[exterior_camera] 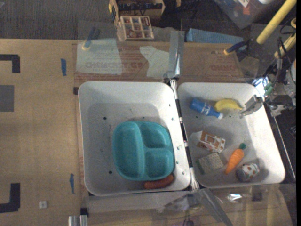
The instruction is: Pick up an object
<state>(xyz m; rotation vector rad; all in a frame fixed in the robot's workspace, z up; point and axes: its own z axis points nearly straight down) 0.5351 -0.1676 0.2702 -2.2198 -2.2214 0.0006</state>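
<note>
1. The gripper (248,108) at the right bin's (277,145) upper right corner is small and washed out; whether its fingers are open or shut cannot be told.
2. The arm (282,86) behind it is cut off by the right edge and lost in dark clutter.
3. The sausage (159,183) lies partly under the teal divided plate's (141,149) lower rim.
4. The print on the small carton (212,142) and on the round grey object (248,171) is too blurred to read.
5. The blue bottle's (205,108) label is illegible.
6. The cardboard box (136,1) is cut off by the top edge.
</note>
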